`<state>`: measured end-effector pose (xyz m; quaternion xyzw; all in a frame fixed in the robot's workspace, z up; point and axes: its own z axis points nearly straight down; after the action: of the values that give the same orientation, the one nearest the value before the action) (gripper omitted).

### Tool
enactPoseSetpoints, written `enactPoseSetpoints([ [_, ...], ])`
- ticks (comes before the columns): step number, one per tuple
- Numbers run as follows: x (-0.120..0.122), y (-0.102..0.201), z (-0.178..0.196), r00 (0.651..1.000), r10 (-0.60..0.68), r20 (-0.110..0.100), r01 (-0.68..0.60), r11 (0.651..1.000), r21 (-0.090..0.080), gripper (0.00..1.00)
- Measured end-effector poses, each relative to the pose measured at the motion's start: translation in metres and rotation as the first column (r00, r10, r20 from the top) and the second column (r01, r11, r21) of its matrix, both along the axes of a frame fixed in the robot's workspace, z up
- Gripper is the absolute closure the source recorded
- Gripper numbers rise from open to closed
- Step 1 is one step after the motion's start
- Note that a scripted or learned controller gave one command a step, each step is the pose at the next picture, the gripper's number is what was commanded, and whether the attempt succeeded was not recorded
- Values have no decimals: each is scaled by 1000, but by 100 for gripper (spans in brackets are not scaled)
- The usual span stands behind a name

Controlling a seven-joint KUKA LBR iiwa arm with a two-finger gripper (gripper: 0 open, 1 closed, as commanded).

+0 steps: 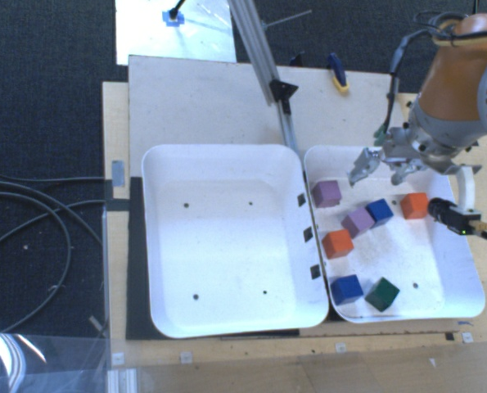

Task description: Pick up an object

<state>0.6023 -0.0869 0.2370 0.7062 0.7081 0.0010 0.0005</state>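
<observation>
Several small blocks lie in the right bin (464, 289): a purple block (326, 193), a lilac block (358, 221), a blue block (380, 211), an orange block (414, 205), a red-orange block (337, 243), a second blue block (346, 289) and a green block (382, 294). My gripper (383, 170) hangs over the bin's back part, above and behind the blue and lilac blocks. Its fingers (361, 169) are spread open with nothing between them.
The left bin (157, 244) sits beside the right one, sharing a middle rim. A slanted metal pole (255, 39) rises behind the bins. Black cables (30, 211) lie on the floor at the left.
</observation>
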Motion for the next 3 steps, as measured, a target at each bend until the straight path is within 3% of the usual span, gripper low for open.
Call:
enactPoseSetpoints([
  [3,0,0,0,1000,0,0,0,1000,0,0],
])
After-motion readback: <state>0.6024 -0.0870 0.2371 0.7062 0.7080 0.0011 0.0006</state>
